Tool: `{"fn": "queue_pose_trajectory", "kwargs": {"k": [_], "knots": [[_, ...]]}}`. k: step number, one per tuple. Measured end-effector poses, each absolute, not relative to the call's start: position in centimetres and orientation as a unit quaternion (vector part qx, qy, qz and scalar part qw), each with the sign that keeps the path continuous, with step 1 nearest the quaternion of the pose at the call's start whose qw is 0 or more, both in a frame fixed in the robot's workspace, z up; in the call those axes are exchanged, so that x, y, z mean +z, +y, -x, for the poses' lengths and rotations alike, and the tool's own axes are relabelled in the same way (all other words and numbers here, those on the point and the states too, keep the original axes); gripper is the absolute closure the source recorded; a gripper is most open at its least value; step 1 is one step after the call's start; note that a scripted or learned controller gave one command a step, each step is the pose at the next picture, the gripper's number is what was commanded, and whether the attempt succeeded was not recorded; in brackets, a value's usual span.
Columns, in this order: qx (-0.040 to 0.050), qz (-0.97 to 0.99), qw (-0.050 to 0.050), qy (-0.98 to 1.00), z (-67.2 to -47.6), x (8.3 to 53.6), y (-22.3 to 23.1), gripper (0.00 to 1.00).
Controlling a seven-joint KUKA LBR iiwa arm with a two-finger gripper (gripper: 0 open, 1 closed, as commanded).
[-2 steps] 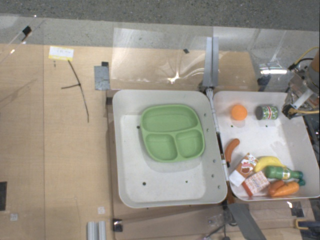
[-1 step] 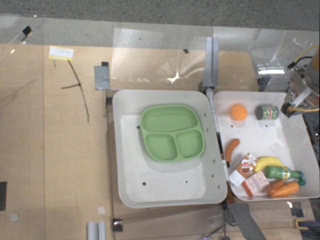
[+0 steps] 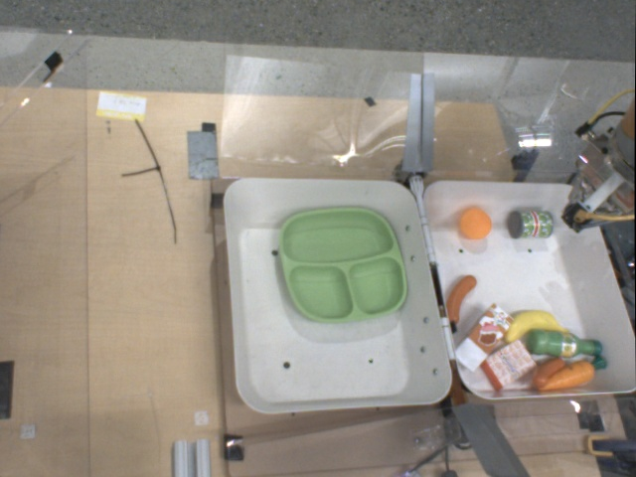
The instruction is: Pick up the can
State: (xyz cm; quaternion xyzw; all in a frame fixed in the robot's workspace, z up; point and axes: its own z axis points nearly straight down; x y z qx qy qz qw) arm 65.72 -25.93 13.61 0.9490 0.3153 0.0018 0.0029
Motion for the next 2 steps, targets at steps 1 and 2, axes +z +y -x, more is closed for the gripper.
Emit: {"fn": "queue_pose_trajectory", "kwargs": {"k": [1,2], "knots": [[0.0006,-0.947,0.002,0.320,-65.30,13.38,-25.83,0.00],[0.0009,-0.944,0.003,0.331,-65.12,12.73,-25.24,0.00]]}}
